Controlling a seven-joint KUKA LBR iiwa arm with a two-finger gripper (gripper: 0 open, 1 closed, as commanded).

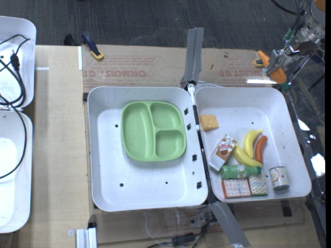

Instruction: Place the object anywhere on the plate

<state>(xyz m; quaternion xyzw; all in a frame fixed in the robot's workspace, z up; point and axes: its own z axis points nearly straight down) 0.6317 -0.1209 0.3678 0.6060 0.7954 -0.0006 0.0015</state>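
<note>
Camera view: no step is judged done, since the green plate (153,130) in the left bin (98,154) bears nothing, the objects (243,164) lie in the right bin (289,118), and the gripper (289,48), at upper right, cannot be read.

Looks like a robotics lab or test cell, not a home or kitchen. Two shallow white bins (98,154) set side by side on a pale wooden surface (57,138), divided by a grey metal bracket (194,56). Cardboard sheet (139,68) with reversed printing laid flat beneath the bins. Blue-and-yellow clamp (92,46) at the surface's far edge. Loose black cables (13,71) trailing across further white trays at left. Toy food only. Dark carpeted floor (155,9) beyond.
</note>
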